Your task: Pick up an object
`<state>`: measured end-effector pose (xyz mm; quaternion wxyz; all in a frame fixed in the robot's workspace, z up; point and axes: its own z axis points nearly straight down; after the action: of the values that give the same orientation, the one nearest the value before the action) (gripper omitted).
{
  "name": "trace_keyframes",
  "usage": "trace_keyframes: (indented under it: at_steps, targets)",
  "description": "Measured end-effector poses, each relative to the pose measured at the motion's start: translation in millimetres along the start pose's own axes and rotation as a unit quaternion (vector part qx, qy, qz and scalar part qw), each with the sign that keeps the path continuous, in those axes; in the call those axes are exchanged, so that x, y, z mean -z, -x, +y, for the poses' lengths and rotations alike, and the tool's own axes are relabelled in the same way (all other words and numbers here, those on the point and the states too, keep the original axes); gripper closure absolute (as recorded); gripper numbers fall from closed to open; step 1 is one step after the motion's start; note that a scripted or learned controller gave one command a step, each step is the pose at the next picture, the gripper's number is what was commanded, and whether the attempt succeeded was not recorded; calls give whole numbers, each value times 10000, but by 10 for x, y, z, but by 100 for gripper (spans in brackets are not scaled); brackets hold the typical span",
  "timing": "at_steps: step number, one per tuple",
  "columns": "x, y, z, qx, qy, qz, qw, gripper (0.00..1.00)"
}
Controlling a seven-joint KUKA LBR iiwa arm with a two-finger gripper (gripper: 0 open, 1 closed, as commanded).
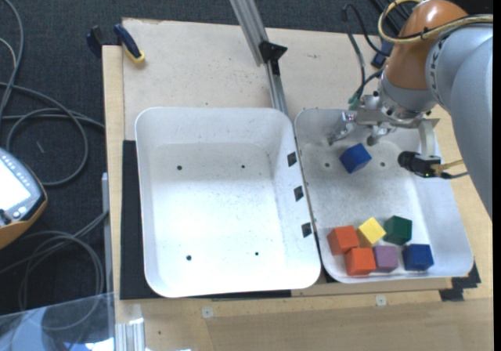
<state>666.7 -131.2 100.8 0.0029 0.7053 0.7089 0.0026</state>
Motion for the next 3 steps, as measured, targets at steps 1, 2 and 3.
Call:
trace_keyframes:
  at_steps: [1, 2, 3]
  targets:
    - [-7, 13, -504, -31, -67, 12, 10000, 0]
    - [0, 781, -119, -45, -14, -22, 10000, 0]
    - [-5, 582, -503, -29, -58, 12, 10000, 0]
